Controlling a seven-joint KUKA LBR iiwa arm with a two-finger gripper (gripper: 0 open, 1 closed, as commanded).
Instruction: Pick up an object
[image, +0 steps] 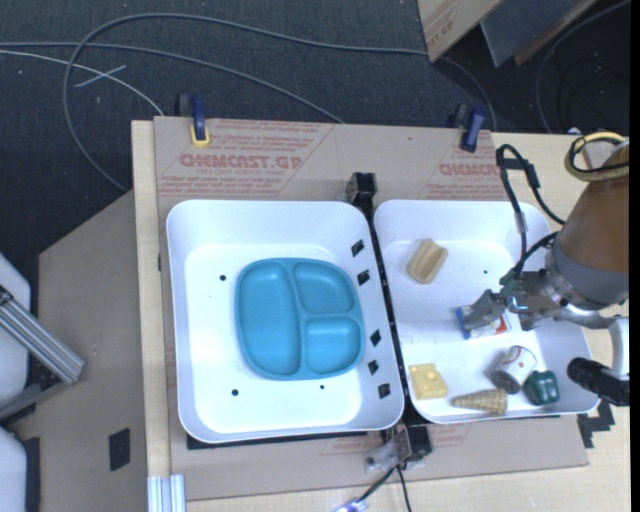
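My gripper (484, 314) is low over the middle of the right bin (455, 220), reaching in from the right. A small blue item (468, 321) lies right at its tip; I cannot tell if it is held. A tan ridged piece (426, 261) lies up and left of the gripper. Along the bin's front are a yellow block (428, 380), a tan cone (482, 402), a grey, white and red object (512, 368) and a dark green object (542, 387).
The left bin (200, 300) holds a blue divided plate (298, 317). A black divider with clips (372, 300) runs between the bins. The arm's orange band (602, 230) and cables (515, 190) hang over the right bin's right side.
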